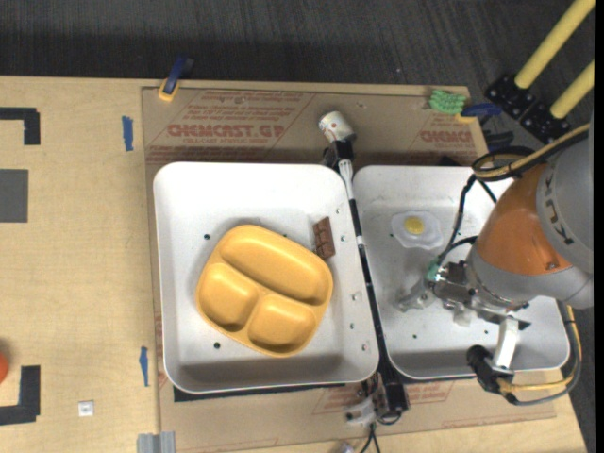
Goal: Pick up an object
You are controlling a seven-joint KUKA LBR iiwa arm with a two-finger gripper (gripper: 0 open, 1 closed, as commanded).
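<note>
The yellow divided plate [264,289] lies flat in the left bin [179,253], its long axis running from the bin's upper left to lower right. It has three rounded compartments and looks smooth and glossy. A small brown block [324,238] touches its upper right edge. In the right bin [453,182] lies a toy fried egg [415,226]. The gripper [422,295] hangs over the right bin, below the egg; whether it is open or closed, one cannot tell.

The grey arm [566,196] reaches in from the right, its orange band [514,239] above the wrist. The wrist bends downward and leftward, with the tool [415,298] held low at its end.
</note>
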